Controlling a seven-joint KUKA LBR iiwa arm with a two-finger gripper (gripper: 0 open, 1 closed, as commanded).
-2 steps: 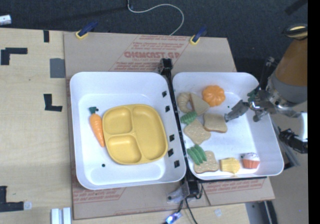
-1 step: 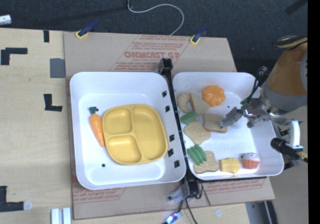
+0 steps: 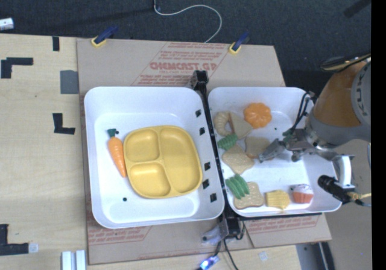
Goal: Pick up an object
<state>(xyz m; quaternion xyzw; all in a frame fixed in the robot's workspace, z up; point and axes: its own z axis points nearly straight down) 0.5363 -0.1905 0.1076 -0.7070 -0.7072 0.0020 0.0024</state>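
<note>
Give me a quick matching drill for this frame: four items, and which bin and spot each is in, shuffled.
Items:
1. carrot
2. yellow divided plate
3. orange fruit
4. green bean piece

Places:
A. right bin, far side
B. left bin, middle
C. right bin, near-left corner
D. left bin, left of the plate

Pairs: 1-D, 2-B, 3-A, 4-C
</note>
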